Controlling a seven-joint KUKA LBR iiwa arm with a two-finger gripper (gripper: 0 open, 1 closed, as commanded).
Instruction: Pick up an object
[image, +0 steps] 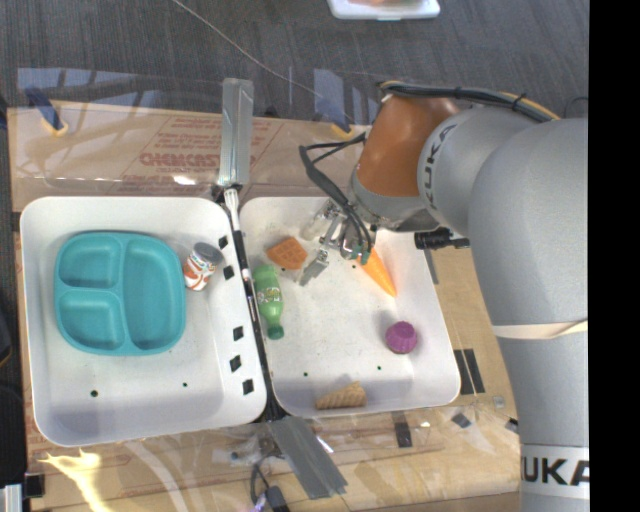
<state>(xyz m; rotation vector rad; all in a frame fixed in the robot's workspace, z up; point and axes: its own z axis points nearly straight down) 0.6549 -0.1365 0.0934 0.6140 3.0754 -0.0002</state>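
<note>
1. The gripper (335, 240) hangs over the upper part of the right bin (430, 385), just right of frame centre, under the arm's orange band; whether its fingers are spread or pressed together cannot be told, and nothing shows pinched between them.
2. Just left of the gripper lies a tan cracker-like square (288, 253), near but apart from the fingertips.
3. Just right of it, partly under the wrist, lies an orange carrot-shaped piece (381, 274), its point toward the lower right.
4. Further left, against the wall between the bins, a green bottle (268, 298) lies on its side.
5. Lower right of the gripper sits a purple round object (402, 337), well apart from the rest.
6. At the right bin's bottom edge rests a tan waffle-cone piece (342, 397).
7. The left bin (60, 405) holds a teal divided plate (120, 292) in the left half of the frame.
8. A small orange-and-white can (202, 266) lies tilted just beside the plate's upper right corner.
</note>
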